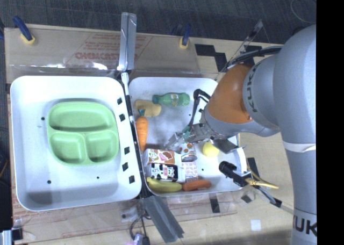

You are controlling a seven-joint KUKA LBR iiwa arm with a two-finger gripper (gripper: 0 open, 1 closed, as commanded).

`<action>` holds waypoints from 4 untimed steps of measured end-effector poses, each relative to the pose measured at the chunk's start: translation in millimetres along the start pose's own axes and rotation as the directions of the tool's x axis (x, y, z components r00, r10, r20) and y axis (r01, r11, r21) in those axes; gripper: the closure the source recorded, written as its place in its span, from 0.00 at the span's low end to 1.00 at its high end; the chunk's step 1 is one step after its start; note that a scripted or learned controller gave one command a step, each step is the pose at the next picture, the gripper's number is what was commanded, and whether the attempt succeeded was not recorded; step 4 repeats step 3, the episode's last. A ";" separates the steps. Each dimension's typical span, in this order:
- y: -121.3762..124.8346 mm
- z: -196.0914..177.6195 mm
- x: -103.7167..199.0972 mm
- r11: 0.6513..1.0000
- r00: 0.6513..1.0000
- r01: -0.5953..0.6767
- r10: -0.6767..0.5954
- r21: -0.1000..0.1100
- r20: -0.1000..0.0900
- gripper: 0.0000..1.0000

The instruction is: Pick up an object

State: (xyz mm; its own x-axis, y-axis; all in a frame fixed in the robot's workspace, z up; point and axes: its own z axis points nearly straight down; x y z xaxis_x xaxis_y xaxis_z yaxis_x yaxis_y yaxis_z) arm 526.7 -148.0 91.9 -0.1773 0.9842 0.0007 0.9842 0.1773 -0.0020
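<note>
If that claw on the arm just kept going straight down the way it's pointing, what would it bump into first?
Probably the small printed packet lying just under the gripper, beside the yellow ball. Depth is hard to judge from above, so it might land on bare bin floor instead.

1. A green divided tray (82, 132) with three compartments lies inside the left white bin (24, 147); every place below is given from this tray.
2. A blue clamp (23, 29) grips the bench edge, up and to the left of the tray.
3. A second blue clamp (185, 36) sits up and to the right of the tray.
4. A grey upright bar (127, 42) stands above the tray's right side, between the two bins.
5. A clear plastic sheet with red print (99, 51) lies just beyond the tray's bin.
</note>
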 end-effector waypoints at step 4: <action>25.9 -99.8 98.5 0.997 0.997 -0.079 0.079 0.000 -0.001 1.00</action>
